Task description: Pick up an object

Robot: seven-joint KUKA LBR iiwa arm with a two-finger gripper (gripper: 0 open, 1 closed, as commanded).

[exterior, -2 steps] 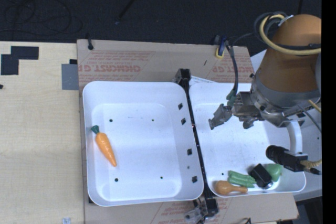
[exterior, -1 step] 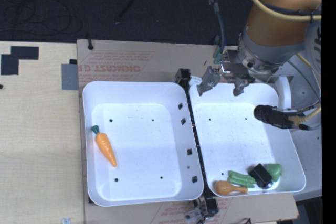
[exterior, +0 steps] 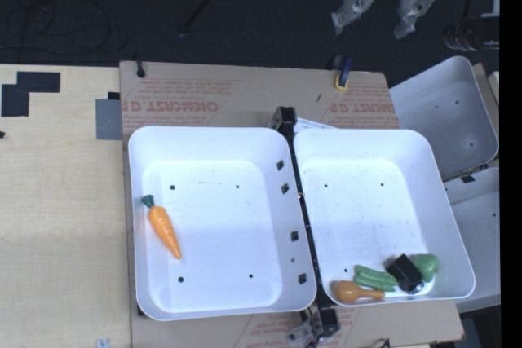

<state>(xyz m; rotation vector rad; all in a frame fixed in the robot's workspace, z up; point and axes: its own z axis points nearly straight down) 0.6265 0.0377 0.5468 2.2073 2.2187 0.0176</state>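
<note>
My gripper (exterior: 377, 14) hangs high above the bench at the top right, beyond the far edge of the bins, its two fingers spread apart with nothing between them. An orange toy carrot (exterior: 164, 231) with a green top lies at the left side of the left bin (exterior: 208, 141). In the near right corner of the right bin (exterior: 424, 147) lie a green pod-shaped toy (exterior: 376, 278), an orange pear-shaped toy (exterior: 356, 292), a black block (exterior: 405, 272) and a green rounded piece (exterior: 426, 263), all close together.
A brown cardboard sheet (exterior: 245, 98) lies under both bins. A yellow and blue clip (exterior: 342, 74) stands at its far edge. A white tilted panel (exterior: 453, 110) sits to the right of the right bin. Cables lie on the dark floor behind.
</note>
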